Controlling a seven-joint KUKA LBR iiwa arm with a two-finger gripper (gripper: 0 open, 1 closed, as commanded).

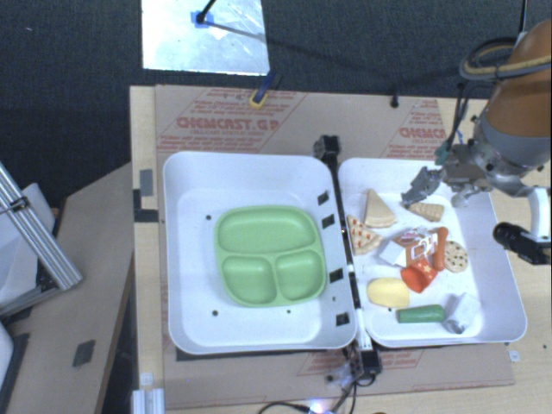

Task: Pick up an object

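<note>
Hovering at the two o'clock corner of the right bin [504, 317], the end effector [438, 182], dark grey and blurred; impossible to tell its state, nothing visibly clamped in it. Just below it, at roughly six o'clock, lying flat: a tan cracker-like wedge [426, 210], the nearest candidate. Toward nine o'clock from there, a pale triangular sandwich slice [376, 209], and below that a pizza slice [363, 235] touching the bin's left wall. Crowding the bin's middle: a red sausage [442, 246], a chocolate-chip cookie [454, 257], a red crumpled piece [419, 278] and white wrappers, all touching or overlapping. Toward six o'clock, lying apart: a yellow lemon-like fruit [389, 293] and a green cucumber-like stick [421, 314].

Judging the step as still approaching, not yet grasping. Worth aiming at something isolated, the wedge straight below or the sandwich slice, rather than the tangled middle. Descending vertically, straddling the narrow width, closing low against the floor. Risking a slip on so flat a piece.

Out at nine o'clock, sitting in the left bin [185, 231], a green divided plate [268, 254]; beneath both, the desk [103, 257].
</note>
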